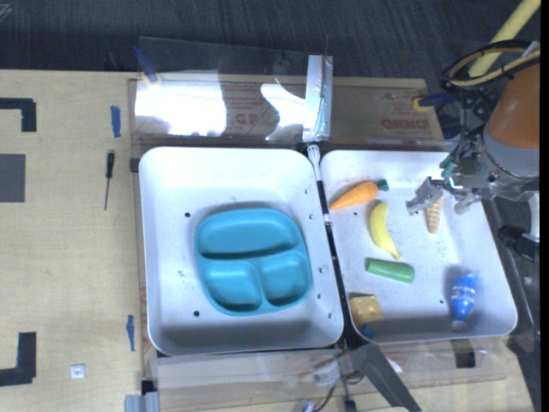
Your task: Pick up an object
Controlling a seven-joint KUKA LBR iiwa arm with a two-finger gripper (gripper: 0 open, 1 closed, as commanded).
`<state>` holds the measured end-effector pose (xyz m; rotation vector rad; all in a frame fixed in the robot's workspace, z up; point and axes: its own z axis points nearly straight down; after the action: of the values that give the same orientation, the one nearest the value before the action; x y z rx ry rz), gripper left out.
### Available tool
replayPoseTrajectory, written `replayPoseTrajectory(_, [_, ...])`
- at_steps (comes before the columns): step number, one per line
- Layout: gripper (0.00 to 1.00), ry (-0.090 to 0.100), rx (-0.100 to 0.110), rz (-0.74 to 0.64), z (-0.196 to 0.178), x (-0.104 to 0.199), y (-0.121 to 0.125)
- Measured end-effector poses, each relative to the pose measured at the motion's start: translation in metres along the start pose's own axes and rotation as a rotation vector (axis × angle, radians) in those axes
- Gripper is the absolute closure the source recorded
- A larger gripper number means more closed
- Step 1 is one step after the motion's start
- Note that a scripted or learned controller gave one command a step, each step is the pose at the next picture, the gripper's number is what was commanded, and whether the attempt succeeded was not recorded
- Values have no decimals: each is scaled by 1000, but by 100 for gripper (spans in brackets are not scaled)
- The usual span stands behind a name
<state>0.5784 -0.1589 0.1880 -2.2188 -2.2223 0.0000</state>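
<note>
The right bin [489, 230] holds an orange carrot [353, 196], a yellow banana [383, 228], a green cylinder [390, 269], a blue bottle [463, 295], a tan block [364, 307] and a small tan cone-shaped piece [434, 217]. My gripper [443, 197] hangs over the bin's upper right, just above the top end of the tan piece. Its fingers [422, 199] look spread to either side of that piece, open. I cannot tell whether they touch it.
A blue divided plate [253, 258] lies in the left bin [163, 178]. A clear plastic sheet [232, 101] stands behind the bins. Yellow and black cables [489, 58] hang by the arm at the upper right.
</note>
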Motion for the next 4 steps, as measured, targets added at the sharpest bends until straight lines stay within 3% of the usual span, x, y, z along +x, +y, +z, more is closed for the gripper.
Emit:
replayPoseTrajectory(1, [0,-2,-8,-51,100,52,-8])
replayPoseTrajectory(2, [0,-5,-8,-239,10,1,41])
replayPoseTrajectory(3, [0,-1,-5,91,101,60,22])
replayPoseTrajectory(4, [100,-2,-11,91,89,60,24])
